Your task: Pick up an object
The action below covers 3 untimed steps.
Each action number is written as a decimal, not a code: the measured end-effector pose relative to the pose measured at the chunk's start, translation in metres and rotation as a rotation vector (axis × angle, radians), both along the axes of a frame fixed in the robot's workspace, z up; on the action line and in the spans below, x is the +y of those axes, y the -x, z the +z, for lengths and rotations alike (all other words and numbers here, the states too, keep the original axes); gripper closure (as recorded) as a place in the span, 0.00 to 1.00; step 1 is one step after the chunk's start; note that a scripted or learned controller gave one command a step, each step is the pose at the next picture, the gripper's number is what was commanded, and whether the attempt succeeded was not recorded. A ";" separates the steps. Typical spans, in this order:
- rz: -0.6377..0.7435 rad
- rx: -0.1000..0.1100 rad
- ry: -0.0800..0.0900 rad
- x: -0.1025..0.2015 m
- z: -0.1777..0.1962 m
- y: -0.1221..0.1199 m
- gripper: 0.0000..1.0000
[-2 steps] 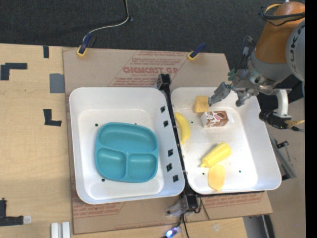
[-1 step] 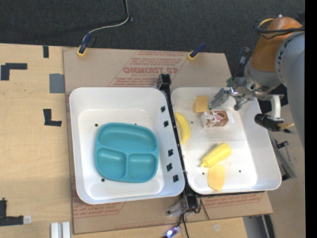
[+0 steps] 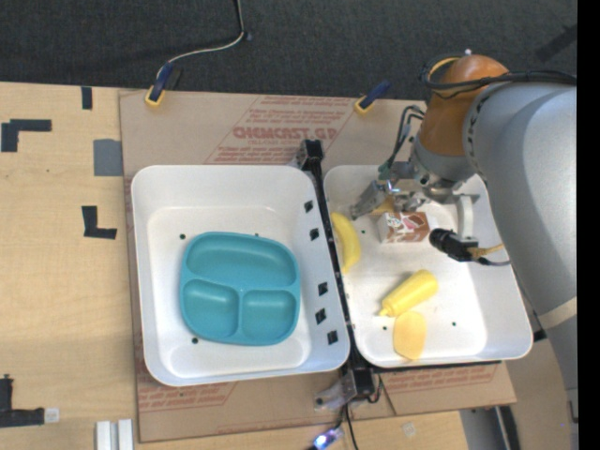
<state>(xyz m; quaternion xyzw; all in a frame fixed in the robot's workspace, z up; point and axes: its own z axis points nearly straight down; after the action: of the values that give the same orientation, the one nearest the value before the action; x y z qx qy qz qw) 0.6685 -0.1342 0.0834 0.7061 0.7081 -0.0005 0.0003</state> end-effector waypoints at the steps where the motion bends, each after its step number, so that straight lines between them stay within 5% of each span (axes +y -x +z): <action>1: -0.001 0.001 0.000 0.030 0.001 0.000 0.00; 2: 0.000 0.001 0.000 0.030 0.011 0.000 1.00; 3: -0.007 0.002 -0.002 0.019 0.002 0.124 1.00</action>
<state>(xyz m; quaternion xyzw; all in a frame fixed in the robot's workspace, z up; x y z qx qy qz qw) 0.5448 -0.1150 0.0857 0.7086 0.7056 -0.0006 -0.0013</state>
